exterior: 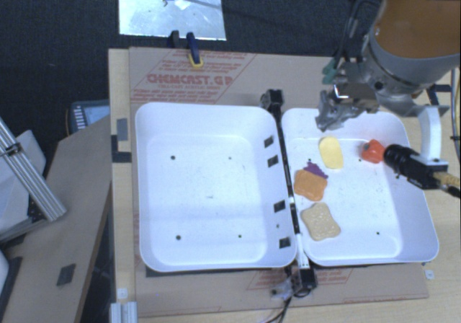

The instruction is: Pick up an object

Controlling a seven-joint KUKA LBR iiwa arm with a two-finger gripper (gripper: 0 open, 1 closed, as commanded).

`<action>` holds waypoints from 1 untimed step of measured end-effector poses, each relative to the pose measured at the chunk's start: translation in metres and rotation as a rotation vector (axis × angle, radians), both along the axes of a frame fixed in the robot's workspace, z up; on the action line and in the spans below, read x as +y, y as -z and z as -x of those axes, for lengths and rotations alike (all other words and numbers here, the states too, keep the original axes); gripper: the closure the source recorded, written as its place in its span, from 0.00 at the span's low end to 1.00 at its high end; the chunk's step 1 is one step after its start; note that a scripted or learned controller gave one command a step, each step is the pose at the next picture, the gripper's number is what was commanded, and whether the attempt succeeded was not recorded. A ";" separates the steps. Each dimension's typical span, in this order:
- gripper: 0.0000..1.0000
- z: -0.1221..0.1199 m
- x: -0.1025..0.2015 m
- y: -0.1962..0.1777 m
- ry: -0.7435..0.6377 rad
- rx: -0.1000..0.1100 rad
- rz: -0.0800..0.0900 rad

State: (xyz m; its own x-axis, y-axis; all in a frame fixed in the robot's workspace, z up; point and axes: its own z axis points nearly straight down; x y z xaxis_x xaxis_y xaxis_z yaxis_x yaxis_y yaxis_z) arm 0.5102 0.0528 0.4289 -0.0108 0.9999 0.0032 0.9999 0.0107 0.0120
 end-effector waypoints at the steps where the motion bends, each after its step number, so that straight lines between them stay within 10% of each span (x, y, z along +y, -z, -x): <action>1: 1.00 0.000 -0.003 -0.006 0.002 0.006 0.002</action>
